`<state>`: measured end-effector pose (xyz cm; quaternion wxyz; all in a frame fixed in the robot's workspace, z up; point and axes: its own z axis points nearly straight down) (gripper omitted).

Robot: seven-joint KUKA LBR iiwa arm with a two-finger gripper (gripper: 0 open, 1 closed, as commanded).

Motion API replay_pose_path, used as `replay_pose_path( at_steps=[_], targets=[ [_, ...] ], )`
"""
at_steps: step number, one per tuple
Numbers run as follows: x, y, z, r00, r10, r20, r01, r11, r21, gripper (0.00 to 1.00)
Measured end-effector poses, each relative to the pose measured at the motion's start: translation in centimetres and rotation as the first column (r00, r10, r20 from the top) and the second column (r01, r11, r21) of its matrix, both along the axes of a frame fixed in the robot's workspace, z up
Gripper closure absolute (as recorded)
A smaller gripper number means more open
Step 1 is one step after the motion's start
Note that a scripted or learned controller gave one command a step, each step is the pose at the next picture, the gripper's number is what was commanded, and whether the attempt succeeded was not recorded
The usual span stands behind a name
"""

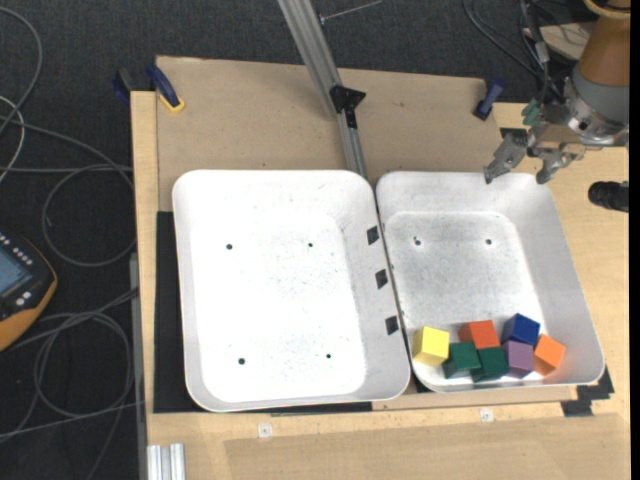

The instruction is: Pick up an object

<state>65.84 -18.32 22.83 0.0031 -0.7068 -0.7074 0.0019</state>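
Several small coloured blocks cluster at the near edge of the right bin [545, 228]: a yellow block [432, 344], two green blocks [477, 361], a red block [482, 333], a blue block [521, 328], a purple block [520, 356] and an orange block [549, 351]. My gripper [520, 171] hovers over the far rim of the right bin, well away from the blocks. Its two fingers are spread apart with nothing between them.
The left bin [270, 288] lies beside the right one, joined by black clips [381, 278]. A slanted metal pole [320, 63] rises from the bench behind the bins. Blue clamps [165, 86] sit at the bench's back corners. Cables lie on the floor at left.
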Motion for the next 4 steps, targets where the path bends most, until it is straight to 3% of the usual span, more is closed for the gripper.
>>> replay_pose_path(
  at_steps=[2,3,4],
  targets=[
    [0.7,0.3,-9.2,1.000,0.001,0.001,-0.001,1.000,0.000,0.00],
    [0.9,0.3,-7.7,1.000,0.003,0.008,-0.003,1.000,-0.002,1.00],
    [1.4,0.2,-1.1,1.000,0.000,0.017,0.000,1.000,-0.005,1.00]
  ],
)
